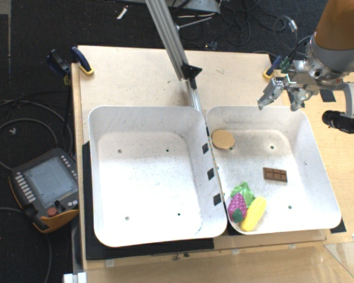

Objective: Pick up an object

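In the right bin (318,158) we find the things that could be picked up. A tan round disc (223,139) lies near the bin's upper left corner, just beside the divider where the two bins meet. A small brown chocolate bar (275,174) lies flat near the bin's middle, well apart from the disc. Down at the lower left corner sit a bunch of purple grapes with green leaves (238,202) and a yellow corn-like piece (254,213), the two touching each other (the yellow one tilted, its lower end near the bin's front rim).

The gripper (281,98) hangs above the far rim of the right bin, well apart from all of these. We see its two fingers spread with a clear gap between them, and nothing sits in that gap. Above it rise the grey wrist and the orange band (339,13) of the arm.

The left bin (100,158) lies beside the right one on the pale bench (130,75). A slanting metal rail (165,28) crosses the bench's far side, and a teach pendant (44,184) rests on the dark floor at the left.
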Robot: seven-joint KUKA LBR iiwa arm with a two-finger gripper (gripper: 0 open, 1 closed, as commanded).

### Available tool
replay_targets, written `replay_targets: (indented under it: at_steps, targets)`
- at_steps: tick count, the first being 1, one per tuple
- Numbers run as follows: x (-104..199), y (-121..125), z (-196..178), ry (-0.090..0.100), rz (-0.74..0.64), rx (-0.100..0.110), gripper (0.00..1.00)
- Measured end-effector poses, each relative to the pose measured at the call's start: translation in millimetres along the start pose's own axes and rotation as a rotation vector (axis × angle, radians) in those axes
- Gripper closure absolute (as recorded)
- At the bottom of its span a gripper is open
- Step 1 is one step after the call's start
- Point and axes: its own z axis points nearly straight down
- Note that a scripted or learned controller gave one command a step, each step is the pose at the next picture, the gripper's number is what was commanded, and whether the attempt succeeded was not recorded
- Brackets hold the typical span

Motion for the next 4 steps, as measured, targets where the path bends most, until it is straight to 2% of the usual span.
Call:
replay_targets:
  at_steps: [1,2,3,4]
  targets:
    - [0,1,-3,-0.002,-0.002,-0.005,0.00]
    - [-4,-8,54,-0.001,0.004,0.002,0.00]
    - [2,-1,113,0.000,0.000,0.001,0.00]
    - [8,-6,160,0.000,0.002,0.000,0.00]
